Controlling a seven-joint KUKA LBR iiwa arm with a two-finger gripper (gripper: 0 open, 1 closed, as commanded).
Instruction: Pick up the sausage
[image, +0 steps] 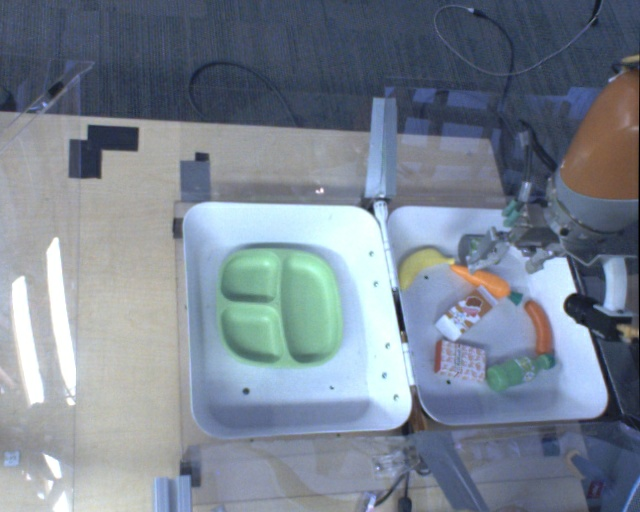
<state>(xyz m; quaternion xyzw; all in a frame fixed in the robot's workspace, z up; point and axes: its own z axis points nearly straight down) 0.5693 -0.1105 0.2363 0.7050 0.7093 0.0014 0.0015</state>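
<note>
The tool (488, 247) hovers over the carrot (487, 281), its grip unreadable; the sausage (540, 326) lies apart, ungrasped.

Green sectioned plate (280, 307) in a white bin (200, 330). Second white bin (585, 395) contained: orange sausage (540, 326), orange carrot (484, 279) with green tip, yellow fruit (424, 264), green bottle (518, 371), red-and-white patterned carton (459, 360).

The grey arm (600, 190) reaches in from the right, its orange band (605, 130) high at the upper right edge. Below the band the wrist slants down and leftward, ending in the gripper (487, 250), which hangs low and holds nothing visible.
</note>
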